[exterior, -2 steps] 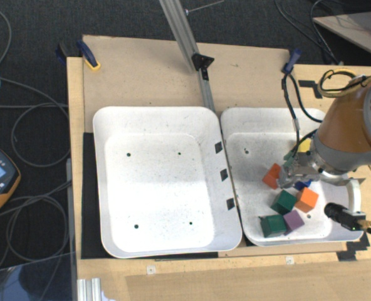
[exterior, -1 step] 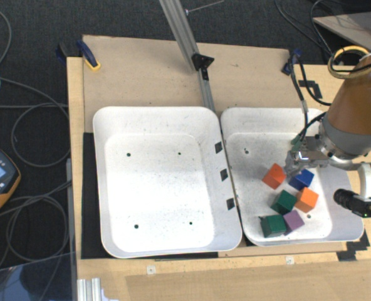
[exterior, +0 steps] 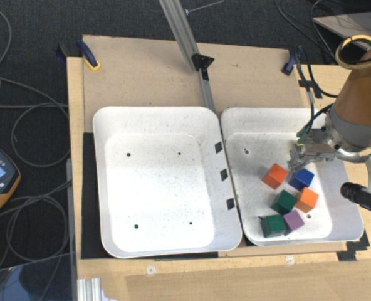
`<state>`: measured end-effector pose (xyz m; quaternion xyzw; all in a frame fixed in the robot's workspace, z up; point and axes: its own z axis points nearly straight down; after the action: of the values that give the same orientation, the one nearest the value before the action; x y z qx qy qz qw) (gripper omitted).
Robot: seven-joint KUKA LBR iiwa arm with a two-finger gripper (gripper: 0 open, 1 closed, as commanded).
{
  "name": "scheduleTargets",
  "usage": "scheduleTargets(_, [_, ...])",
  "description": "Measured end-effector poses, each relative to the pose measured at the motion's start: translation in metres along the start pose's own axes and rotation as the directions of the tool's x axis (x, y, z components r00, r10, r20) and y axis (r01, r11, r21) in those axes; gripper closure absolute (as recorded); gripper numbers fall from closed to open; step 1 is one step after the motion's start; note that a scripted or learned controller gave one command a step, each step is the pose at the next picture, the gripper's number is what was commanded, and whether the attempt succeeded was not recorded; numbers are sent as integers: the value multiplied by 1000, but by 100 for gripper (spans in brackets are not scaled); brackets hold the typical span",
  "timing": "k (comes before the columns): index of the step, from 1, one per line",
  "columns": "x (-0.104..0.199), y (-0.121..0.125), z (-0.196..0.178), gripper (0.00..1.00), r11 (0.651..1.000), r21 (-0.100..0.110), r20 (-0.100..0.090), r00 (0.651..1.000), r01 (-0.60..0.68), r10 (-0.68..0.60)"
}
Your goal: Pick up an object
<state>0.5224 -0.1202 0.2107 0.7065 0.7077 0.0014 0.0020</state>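
The two-finger gripper [exterior: 298, 162] sits above the blue cube [exterior: 303, 179] in the right white bin [exterior: 254, 121]; grip state cannot be determined. Orange, green and purple blocks lie adjacent.

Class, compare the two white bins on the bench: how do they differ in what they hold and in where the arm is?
The right bin holds coloured blocks, among them an orange block; the left bin shows bare, speckled floor. The gripper hangs over the right bin, away from the left bin. Both are shallow, white and round-cornered.
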Motion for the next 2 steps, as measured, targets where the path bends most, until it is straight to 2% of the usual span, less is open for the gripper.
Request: scheduleTargets(2, [112,1,4,100,1000,6,-5,1000,6,-6])
